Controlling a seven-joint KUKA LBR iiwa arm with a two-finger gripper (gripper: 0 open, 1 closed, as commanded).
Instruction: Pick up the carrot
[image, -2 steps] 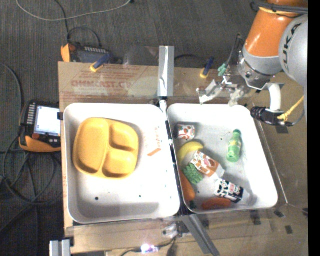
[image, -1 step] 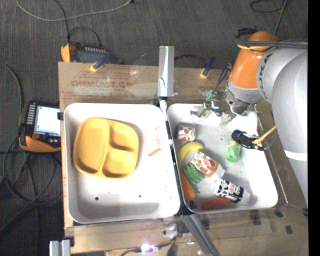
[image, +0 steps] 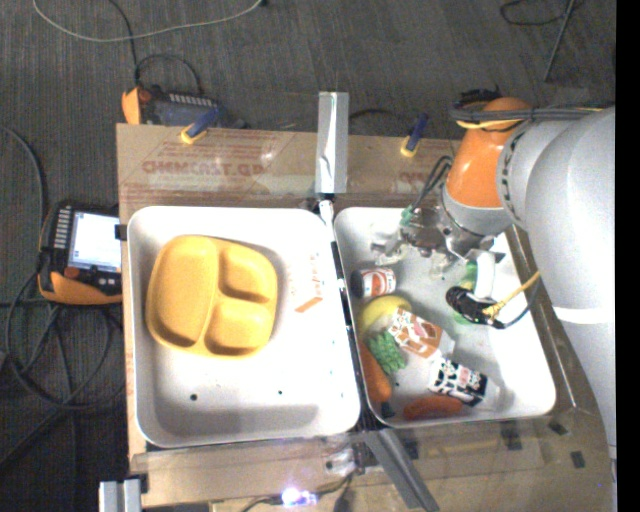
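The carrot (image: 377, 378) is orange with a green leafy top and lies along the left wall of the right bin (image: 535, 345), near its front. My gripper (image: 418, 238) hangs over the back of the same bin, under the arm's orange band. It is well behind the carrot and apart from it. Between the two lie a small can (image: 375, 283) and a yellow fruit (image: 383, 311). The wrist's cables and body hide the tip of the gripper.
Beside the carrot lie a red-and-white packet (image: 417, 334), a black-and-white carton (image: 458, 380) and a red sausage-like piece (image: 433, 407). A green item (image: 469, 275) sits by the arm. The left bin (image: 250, 410) holds a yellow divided plate (image: 213, 295).
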